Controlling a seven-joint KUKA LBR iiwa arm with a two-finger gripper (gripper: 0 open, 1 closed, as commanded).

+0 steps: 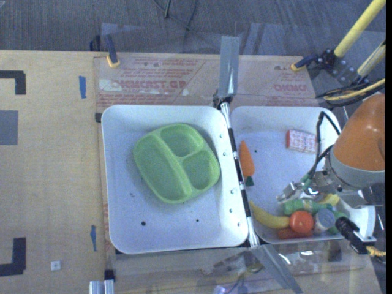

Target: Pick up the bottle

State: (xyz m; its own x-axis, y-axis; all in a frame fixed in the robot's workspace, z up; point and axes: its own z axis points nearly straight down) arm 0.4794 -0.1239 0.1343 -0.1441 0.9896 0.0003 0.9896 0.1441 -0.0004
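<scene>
Camera view: you look down on two white bins on the bench.
Left bin (122,225): holds a green divided plate (176,162).
Right bin (269,158): carrot (246,158) at its left wall, pink card (301,140) near the far edge.
Near corner: banana (269,216), tomato (301,222) and bottle (324,217) crowd together, touching.
Bottle: small, greyish cap, largely hidden by the arm.
Claw (300,190): low, just beside the cluster, probably positioned for descent; you cannot tell its opening.
</scene>
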